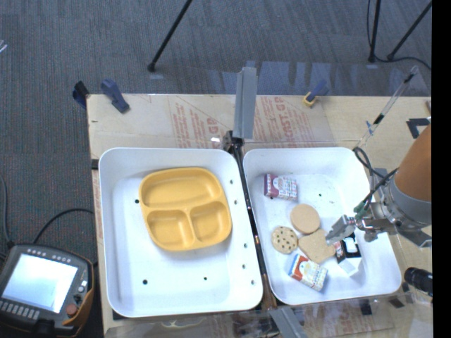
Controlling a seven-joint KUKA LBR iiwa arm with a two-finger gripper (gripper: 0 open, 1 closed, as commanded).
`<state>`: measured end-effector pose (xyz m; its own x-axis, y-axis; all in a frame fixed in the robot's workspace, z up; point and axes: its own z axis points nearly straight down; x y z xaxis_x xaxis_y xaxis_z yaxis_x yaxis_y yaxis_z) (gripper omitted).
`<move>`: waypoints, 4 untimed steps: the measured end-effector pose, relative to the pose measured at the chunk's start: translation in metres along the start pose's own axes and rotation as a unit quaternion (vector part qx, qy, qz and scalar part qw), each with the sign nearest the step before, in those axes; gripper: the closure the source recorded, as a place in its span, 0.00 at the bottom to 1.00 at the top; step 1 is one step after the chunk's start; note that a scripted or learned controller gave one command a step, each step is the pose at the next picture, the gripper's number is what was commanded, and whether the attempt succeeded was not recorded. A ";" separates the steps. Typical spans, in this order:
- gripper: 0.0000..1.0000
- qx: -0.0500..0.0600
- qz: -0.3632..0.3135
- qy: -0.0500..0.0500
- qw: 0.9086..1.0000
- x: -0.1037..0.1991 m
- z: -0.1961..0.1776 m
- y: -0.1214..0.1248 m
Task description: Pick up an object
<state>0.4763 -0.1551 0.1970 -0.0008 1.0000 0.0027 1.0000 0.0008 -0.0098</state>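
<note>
Objects for picking lie in the right bin (320, 162): a maroon carton (280, 186) near the back, a round tan biscuit (305, 218), a chocolate-chip cookie (285, 240), a toast-shaped piece (316, 246) and a red-and-white carton (308, 271) near the front rim. A small black-and-white item (349, 248) sits just beside the gripper (350, 225); its shape is hard to make out. Jaw state cannot be determined, since the wrist and cabling crowd that area. The arm (416, 182) is cut off at the right edge. The left bin (116, 224) holds a yellow divided tray (186, 208), with bare floor around it. The right bin's back corner is open floor.
</note>
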 end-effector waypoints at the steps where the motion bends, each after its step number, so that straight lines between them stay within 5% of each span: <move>1: 0.00 -0.003 0.017 0.000 1.000 -0.034 0.096 0.011; 2: 0.00 -0.007 0.082 -0.001 0.997 -0.006 0.107 0.072; 3: 0.00 -0.004 0.009 0.000 1.000 0.061 0.107 0.030; 4: 1.00 -0.001 0.013 0.002 1.000 0.059 0.101 0.029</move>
<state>0.5047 -0.0957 0.0964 0.0253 0.9997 0.0062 0.9997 -0.0253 -0.0077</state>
